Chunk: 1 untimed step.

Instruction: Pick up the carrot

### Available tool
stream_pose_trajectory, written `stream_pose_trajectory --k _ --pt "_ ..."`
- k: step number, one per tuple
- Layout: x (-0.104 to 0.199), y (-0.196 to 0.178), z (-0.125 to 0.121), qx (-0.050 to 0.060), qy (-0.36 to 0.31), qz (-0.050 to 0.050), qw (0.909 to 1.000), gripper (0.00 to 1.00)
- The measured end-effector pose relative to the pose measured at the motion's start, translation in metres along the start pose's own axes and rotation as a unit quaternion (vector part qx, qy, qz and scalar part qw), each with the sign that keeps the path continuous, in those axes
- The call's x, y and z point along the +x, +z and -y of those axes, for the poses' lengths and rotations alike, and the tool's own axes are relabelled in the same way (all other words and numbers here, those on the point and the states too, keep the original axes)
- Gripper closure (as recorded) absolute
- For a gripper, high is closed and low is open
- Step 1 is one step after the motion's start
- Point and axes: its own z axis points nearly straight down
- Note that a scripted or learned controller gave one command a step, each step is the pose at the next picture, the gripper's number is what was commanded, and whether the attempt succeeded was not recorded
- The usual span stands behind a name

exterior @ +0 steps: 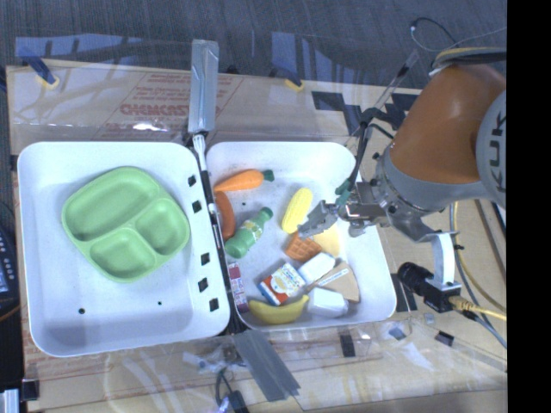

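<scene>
Hovering my claw (317, 219), open and empty, just right of the corn (297, 209); the carrot (240, 180) lies up-left of the corn (long axis roughly sideways).

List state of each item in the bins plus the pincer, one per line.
carrot: lying flat, top of right bin, not gripped
pincer: over right bin, beside the corn
corn: lying tilted, mid bin
green bottle: on its side
banana: lying along the bottom wall
milk carton: lying down
green plate: flat in left bin
</scene>
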Motion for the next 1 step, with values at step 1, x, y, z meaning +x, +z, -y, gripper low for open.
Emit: stream_pose_trajectory --k 1 --pt "-0.0097 0.1189 -0.0419 0.002 -0.073 0.000 0.9973 0.00"
